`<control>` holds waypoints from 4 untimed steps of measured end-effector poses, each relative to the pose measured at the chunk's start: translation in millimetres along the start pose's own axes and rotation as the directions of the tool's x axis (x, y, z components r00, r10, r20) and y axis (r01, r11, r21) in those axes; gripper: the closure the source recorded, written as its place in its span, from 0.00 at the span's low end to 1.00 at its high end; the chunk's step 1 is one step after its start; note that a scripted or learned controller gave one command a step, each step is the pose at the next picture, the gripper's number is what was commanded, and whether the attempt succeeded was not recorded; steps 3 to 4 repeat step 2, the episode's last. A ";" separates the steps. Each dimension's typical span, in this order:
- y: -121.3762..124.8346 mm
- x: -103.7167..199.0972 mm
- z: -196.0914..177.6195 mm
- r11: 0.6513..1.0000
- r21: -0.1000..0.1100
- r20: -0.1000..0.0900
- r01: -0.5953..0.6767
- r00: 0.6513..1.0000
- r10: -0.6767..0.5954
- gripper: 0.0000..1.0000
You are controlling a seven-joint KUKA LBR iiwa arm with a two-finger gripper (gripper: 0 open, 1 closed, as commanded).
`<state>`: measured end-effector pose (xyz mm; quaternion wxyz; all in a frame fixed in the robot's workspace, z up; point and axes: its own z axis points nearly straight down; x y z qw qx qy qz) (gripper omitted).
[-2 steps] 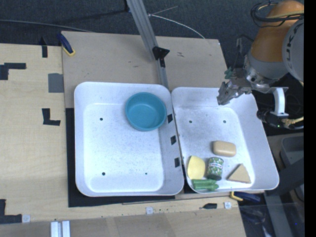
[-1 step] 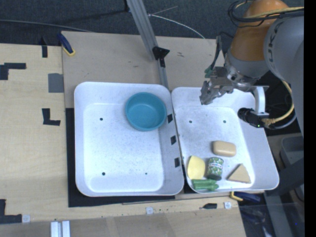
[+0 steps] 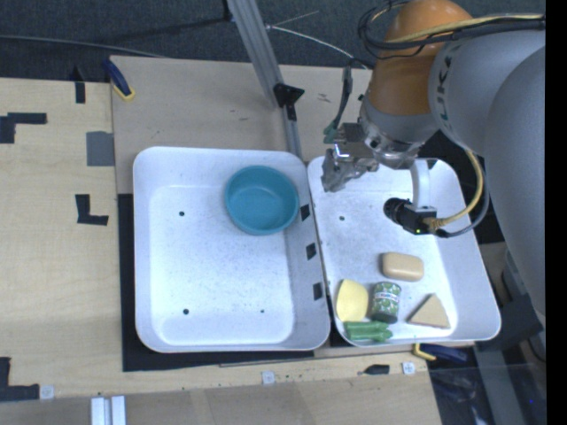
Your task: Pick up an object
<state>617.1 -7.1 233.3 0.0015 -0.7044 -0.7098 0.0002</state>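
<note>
My gripper (image 3: 336, 173) hangs over the far left corner of the right bin (image 3: 372, 215), with nothing visible between its fingers. Along that bin's near edge lie a tan oval block (image 3: 401, 266), a yellow piece (image 3: 352, 300), a small green can (image 3: 385, 301), a tan wedge (image 3: 431, 312) and a green stick-like object (image 3: 367, 331). A blue bowl (image 3: 260, 199) sits upright in the far right part of the left bin (image 3: 177, 264). The gripper is well apart from all of these.
A slanted metal pole (image 3: 261, 51) crosses the bench behind the bins. A black sensor with cable (image 3: 403, 212) hangs off the wrist over the right bin. The arm's bulk fills the right side.
</note>
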 end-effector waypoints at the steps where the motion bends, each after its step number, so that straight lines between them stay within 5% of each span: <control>1: -12.5 61.1 7.9 1.000 0.001 0.000 0.000 1.000 0.000 1.00; 2: -17.9 105.5 5.3 1.000 0.000 0.001 -0.002 1.000 0.002 1.00; 4: -17.9 105.5 5.3 1.000 0.000 0.001 -0.002 1.000 0.002 1.00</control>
